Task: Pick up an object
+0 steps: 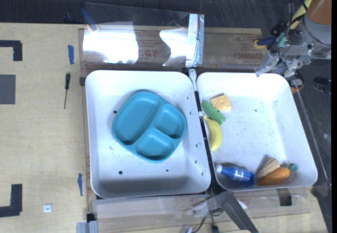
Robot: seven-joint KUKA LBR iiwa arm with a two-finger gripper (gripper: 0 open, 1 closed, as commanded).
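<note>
The right bin [253,121] holds several objects. A yellow cheese wedge [220,103], a green piece [214,113] and a yellow banana [215,134] lie along its left wall. A blue bottle [235,173], a tan wedge [268,165] and an orange carrot [275,174] rest near its front edge. My gripper [279,66] hangs at the bin's far right corner, above the rim and away from all the objects. Nothing shows between its fingers.
The left bin [105,163] carries a blue divided plate [149,125]. A clear plastic sheet [142,42] stands behind the bins. A screwdriver [67,89] lies on the wooden bench at the left. Cables hang at the upper right.
</note>
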